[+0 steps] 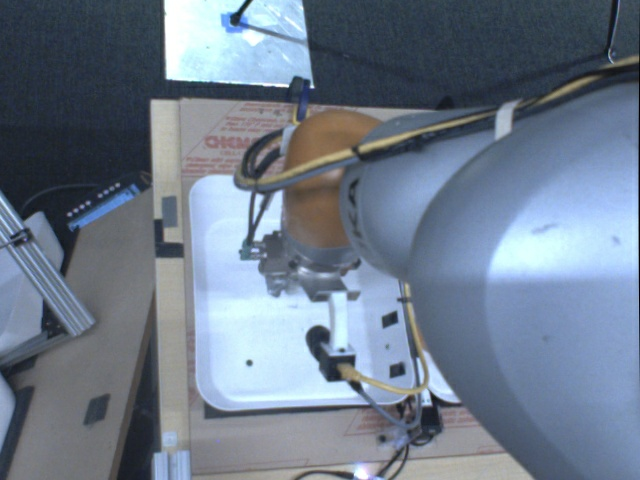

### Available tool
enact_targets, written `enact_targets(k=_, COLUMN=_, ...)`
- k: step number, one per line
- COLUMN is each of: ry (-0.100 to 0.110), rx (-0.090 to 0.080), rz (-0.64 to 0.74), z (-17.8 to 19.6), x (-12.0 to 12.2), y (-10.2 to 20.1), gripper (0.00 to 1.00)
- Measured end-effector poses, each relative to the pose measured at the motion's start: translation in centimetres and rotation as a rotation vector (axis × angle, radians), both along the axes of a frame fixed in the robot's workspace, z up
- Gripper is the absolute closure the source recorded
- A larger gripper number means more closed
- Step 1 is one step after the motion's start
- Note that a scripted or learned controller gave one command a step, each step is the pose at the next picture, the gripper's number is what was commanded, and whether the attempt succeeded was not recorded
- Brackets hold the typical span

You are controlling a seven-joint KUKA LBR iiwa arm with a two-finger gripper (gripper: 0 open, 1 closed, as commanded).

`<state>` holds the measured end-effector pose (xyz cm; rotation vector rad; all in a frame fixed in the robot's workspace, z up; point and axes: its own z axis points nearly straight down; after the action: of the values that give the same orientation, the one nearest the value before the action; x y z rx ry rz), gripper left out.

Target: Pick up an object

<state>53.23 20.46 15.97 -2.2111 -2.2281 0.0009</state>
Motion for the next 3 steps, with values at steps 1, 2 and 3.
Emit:
enact_targets(k=1, ry=-0.013, rx=0.001, rz=-0.01, z=10.5, x=1.8, y=-4.3, gripper=1.0)
enact_targets(k=2, ry=0.002, rx=0.0, rz=0.0, z=7.5, x=-3.2, y=-0.9, gripper=1.0)
enact_targets(k=3, ry=-0.005, rx=0.001, rz=-0.002, z=10.5, x=-4.6, y=-0.1, gripper=1.0)
